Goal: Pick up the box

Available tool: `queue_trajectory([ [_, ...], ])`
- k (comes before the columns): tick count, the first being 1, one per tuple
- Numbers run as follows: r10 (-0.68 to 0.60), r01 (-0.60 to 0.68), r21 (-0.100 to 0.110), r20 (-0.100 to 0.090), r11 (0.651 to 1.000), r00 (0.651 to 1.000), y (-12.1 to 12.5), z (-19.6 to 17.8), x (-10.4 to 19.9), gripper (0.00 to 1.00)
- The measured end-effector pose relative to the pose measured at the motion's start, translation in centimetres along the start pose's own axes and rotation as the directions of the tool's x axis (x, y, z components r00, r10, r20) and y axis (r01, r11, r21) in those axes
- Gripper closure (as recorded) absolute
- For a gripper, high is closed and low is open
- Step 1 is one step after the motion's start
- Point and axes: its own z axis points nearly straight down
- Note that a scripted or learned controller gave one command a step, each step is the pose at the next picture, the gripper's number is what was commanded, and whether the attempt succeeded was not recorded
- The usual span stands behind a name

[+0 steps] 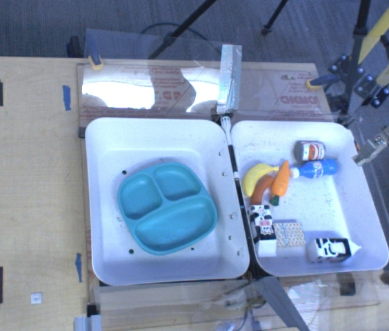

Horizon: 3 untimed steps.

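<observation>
Gripper (pixel 379 145) hangs low at the far right, over the right bin's (pixel 360 205) outer rim, and whether it's released or clenched, can't tell. Just a sliver of arm behind it at the frame edge. The box (pixel 289 234), speckled on top, lies flat near that bin's front, between two black-and-white cartons, its print too small to read. Red lettering on the cardboard (pixel 277 92) behind the bins is illegible too.

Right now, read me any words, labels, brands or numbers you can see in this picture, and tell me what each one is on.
No text reads for certain.
Red print on the clear panel behind the bins: blurred.
Can label: too small.
Blue bottle label: too small.
Patterned box: no legible words.
Black-and-white carton: markings, illegible.
</observation>
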Motion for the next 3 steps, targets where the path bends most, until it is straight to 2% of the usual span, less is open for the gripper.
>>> queue_trajectory([
  [1,0.352,-0.352,-0.004,0.003,0.936,0.936,0.5,-2.1,-1.1,1.00],
  [3,0.368,-0.368,-0.007,0.005,0.930,0.930,0.8,-4.1,-1.4,1.00],
])
